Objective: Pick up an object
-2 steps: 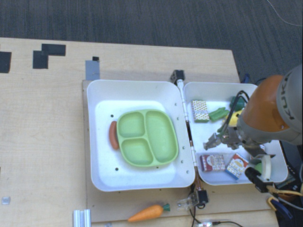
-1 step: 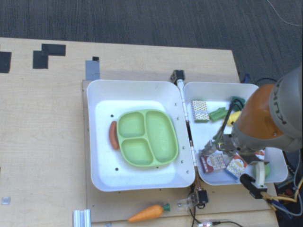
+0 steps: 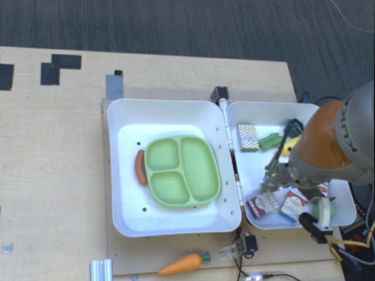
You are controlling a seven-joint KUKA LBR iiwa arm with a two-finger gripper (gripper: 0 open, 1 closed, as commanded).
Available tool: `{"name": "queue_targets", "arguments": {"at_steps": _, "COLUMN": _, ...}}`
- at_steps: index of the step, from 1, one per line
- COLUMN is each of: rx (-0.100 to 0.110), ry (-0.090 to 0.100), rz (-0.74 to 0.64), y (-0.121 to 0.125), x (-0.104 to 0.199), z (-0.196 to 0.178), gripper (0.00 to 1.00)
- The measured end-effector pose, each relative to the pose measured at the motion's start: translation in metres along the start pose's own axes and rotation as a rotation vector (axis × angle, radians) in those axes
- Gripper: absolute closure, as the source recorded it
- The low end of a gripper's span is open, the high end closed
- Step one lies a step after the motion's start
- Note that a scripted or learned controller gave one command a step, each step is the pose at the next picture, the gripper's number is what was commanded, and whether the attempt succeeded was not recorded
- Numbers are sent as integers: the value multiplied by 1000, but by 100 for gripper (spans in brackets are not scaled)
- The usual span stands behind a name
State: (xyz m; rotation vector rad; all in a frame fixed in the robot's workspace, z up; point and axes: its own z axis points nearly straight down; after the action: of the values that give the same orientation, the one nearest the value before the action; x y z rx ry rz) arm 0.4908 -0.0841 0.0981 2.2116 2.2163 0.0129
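On the light wooden counter [image 3: 53, 157] the left bin [image 3: 117, 174] holds a green divided plate [image 3: 182, 170], with a reddish sausage [image 3: 140, 167] lying just beside the plate's left edge. Near the front edge of the counter, outside both bins, lies an orange carrot [image 3: 183, 264]. The right bin [image 3: 234, 119] is the crowded one: a small patterned packet [image 3: 247, 137] sits toward its far left, a green piece [image 3: 269, 141] lies just right of that, and something yellow [image 3: 286, 147] peeks out by the arm. The tool [image 3: 272, 180] hangs low over the near half of this bin, under the orange band [image 3: 321, 136] of the arm; whether its fingers are spread or pressed together I cannot tell (they blur into the clutter below). Right under and just near of the tool lies a small red and white packet [image 3: 265, 204], close to it or touching, contact unclear. A second carton [image 3: 293, 205], white with red and blue, lies just to its right.
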Motion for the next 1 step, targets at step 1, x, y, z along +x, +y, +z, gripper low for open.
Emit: {"name": "queue_targets", "arguments": {"at_steps": 1, "rx": 0, "ry": 0, "rz": 0, "y": 0, "x": 0, "z": 0, "gripper": 0}}
